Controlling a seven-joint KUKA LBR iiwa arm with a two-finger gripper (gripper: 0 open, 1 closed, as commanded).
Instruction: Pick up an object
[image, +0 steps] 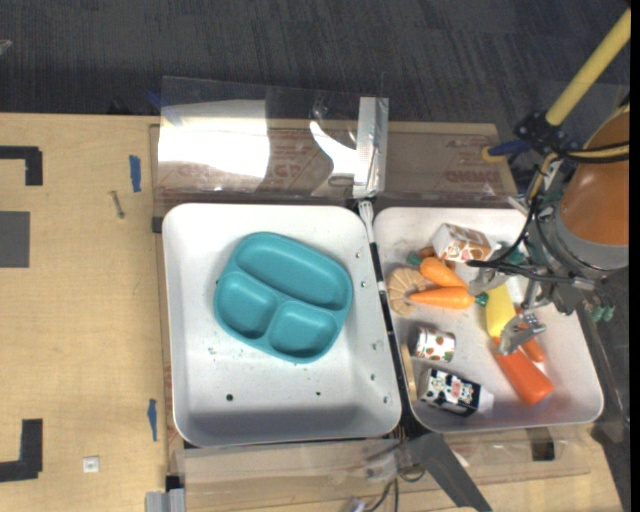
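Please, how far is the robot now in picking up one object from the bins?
Done: the arm has reached over the right bin, and the gripper is low among the toys, between the yellow piece and the orange bottle. In hand: nothing visibly lifted; both lie on the bin floor. Left: grasp one and raise it. The teal tray sits in the left bin.

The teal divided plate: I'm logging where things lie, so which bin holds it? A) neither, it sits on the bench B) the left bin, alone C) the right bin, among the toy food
B: the teal divided plate lies alone in the left bin.
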